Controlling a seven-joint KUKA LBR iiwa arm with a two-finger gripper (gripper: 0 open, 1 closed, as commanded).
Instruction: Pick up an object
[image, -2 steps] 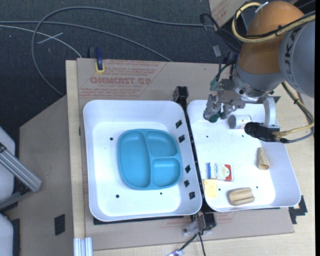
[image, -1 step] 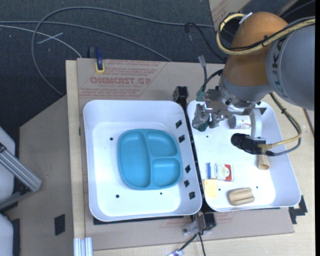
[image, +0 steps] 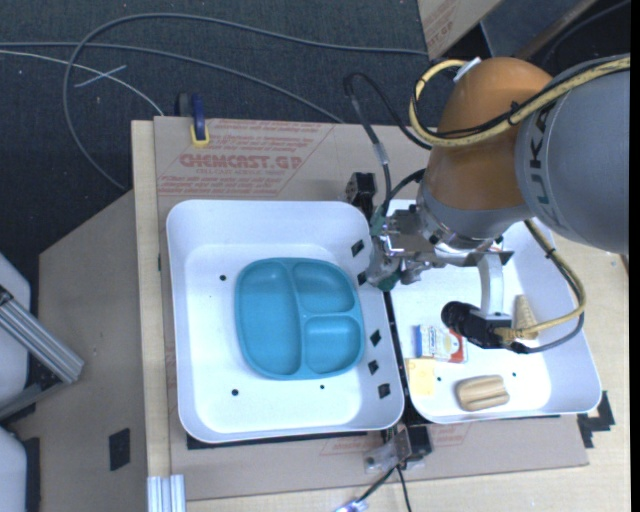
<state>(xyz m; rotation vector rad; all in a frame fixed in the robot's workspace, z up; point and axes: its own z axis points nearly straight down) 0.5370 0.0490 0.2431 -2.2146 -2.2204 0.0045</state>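
End effector (image: 386, 262) over left bin (image: 190, 300) rim; tan block (image: 481, 392) lies left-right.

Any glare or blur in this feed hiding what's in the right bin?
Camera view: light is even, no hard glare; the white right bin is bright, yet the tan block and yellow piece read clearly; the arm looms large and slightly soft, covering that bin's far part.

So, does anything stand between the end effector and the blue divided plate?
Nothing visible does. The end effector sits by the right wall of the left bin, and only bare white bin floor separates it from the blue divided plate.
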